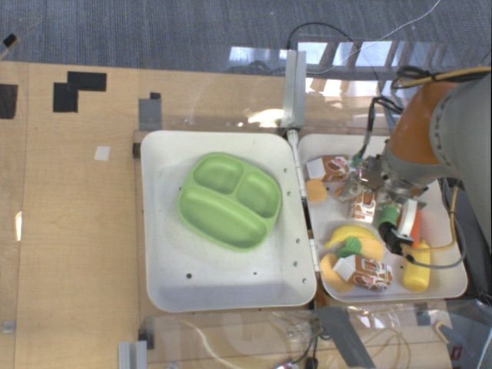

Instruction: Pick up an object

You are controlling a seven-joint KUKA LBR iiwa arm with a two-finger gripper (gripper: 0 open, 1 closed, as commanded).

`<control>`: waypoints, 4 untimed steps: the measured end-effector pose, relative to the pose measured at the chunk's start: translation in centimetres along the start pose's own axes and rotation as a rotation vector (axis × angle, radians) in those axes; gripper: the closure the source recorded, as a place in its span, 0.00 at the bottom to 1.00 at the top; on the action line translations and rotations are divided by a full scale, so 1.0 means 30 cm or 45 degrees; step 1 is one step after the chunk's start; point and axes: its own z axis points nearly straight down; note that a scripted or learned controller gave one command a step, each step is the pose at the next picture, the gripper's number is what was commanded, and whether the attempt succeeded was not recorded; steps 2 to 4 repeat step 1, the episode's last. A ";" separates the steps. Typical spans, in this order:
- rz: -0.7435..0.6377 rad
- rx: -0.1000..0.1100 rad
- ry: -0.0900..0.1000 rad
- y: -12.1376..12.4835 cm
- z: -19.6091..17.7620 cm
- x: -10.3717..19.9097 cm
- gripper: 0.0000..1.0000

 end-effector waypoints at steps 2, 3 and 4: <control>-0.226 0.012 -0.005 0.067 -0.312 0.199 1.00; -0.226 0.012 -0.005 0.067 -0.312 0.199 1.00; -0.226 0.012 -0.005 0.067 -0.312 0.199 1.00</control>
